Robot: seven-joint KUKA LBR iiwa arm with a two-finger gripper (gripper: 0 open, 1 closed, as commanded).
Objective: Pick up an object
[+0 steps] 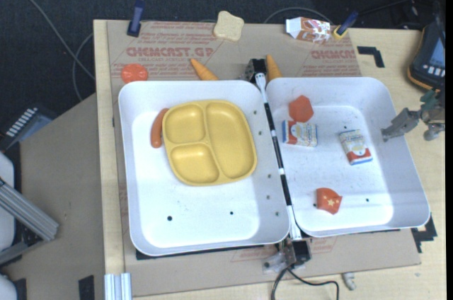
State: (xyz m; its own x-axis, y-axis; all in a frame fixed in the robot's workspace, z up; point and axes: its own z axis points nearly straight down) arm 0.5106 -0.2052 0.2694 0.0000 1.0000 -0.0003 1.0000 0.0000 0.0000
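The right bin point(396, 171) holds a red block point(301, 107), a small white carton point(301, 134), a small tilted box point(355, 147) and an orange-red piece point(328, 200) near the front. My gripper point(409, 130) hangs at the right bin's right rim, beyond the tilted box. It is open, and nothing sits between its fingers. The left bin point(205, 228) carries a yellow divided plate point(209, 141), with a red sausage point(156, 129) lying along its left side.
On the bench behind the bins lie a bread-shaped piece point(228, 25), a white and red carton point(309, 29), two carrots point(204, 70), an orange disc point(134, 72) and a blue clip point(135, 17). A ridge point(274, 150) divides the two bins.
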